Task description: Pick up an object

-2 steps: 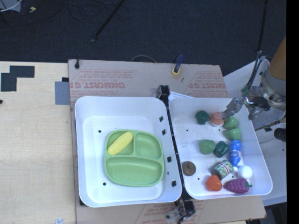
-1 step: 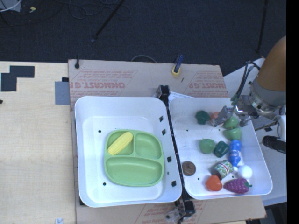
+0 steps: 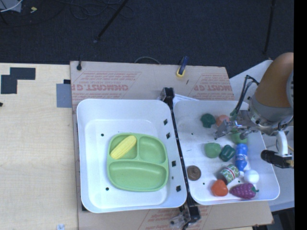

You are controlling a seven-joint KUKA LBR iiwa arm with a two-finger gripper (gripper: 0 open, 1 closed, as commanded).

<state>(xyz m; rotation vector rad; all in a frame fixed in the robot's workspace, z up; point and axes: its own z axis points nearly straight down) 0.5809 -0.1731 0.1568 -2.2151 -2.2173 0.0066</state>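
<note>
The right bin (image 3: pixel 192 123) holds several toy items. Among them are a dark green piece (image 3: pixel 207 120), an orange-pink piece (image 3: pixel 221 120), a light green lump (image 3: pixel 212 150), a dark green pepper (image 3: pixel 227 153), a blue bottle (image 3: pixel 241 157), a small can (image 3: pixel 230 173), a white ball (image 3: pixel 251 177), a red tomato (image 3: pixel 219 188), purple grapes (image 3: pixel 243 191) and a brown disc (image 3: pixel 194 172). My gripper (image 3: pixel 230 128) hangs low over the bin's upper right part, just right of the orange-pink piece and above a pale green item (image 3: pixel 239 138). Nothing visibly sits in its grasp.
The left bin (image 3: pixel 91 128) carries a green divided plate (image 3: pixel 138 171) with a yellow corn cob (image 3: pixel 123 146) in its upper left section. A black divider (image 3: pixel 173 143) runs between the bins. The arm's grey and orange body (image 3: pixel 274 92) covers the right bin's far right corner.
</note>
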